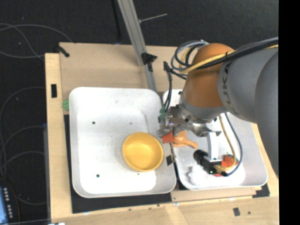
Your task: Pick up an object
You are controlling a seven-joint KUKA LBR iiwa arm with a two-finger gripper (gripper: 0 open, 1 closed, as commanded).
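My gripper (169, 128) hangs low over the left edge of the right bin (253, 177), close to the wall it shares with the left bin (84, 125). An orange, curved object (182, 140) with a red end shows right under the gripper, touching or nearly touching it. Whether it sits between the fingers is hidden by the wrist. A yellow bowl (142, 151) stands upright in the left bin, near its right side. The bulky grey and orange arm covers most of the right bin.
A small red-orange thing (228, 160) lies in the right bin near its front. A pale lump (192, 175) rests at that bin's front left corner. A metal post (136, 36) rises behind the bins.
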